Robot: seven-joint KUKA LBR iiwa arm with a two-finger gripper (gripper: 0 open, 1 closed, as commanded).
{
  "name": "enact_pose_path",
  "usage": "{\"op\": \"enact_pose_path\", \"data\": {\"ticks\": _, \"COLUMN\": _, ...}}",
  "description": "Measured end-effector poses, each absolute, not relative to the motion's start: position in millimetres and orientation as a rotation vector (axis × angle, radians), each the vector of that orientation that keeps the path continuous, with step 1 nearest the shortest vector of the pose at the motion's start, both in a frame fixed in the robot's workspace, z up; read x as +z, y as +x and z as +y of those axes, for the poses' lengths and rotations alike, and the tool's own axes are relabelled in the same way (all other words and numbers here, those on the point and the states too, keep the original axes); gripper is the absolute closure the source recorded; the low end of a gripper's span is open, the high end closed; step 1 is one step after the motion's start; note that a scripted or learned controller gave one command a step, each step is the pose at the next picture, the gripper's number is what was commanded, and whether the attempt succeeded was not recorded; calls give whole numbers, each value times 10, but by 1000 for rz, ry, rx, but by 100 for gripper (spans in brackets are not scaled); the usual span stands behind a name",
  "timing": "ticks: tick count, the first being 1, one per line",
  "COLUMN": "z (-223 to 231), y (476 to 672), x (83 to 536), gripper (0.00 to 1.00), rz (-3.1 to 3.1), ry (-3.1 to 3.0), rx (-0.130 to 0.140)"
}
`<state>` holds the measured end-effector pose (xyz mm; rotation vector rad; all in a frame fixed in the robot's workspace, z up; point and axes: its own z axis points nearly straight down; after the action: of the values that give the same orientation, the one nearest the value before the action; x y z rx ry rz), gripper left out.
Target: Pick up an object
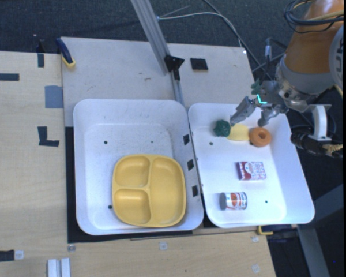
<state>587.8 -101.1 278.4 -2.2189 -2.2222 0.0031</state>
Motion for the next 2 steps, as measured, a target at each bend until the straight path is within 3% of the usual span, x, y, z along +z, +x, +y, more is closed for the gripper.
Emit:
{"op": "enact_pose_path", "data": {"ticks": 1, "z": -1011, "y": 5881, "x": 2790, "gripper": 0, "rz": -2223, "ry": -2220, "rx": 2}}
{"op": "enact_pose_path", "data": {"ticks": 2, "z": -1003, "y": 5885, "x": 2142, "gripper": 0, "rz": -2219, "ry": -2216, "rx": 9}}
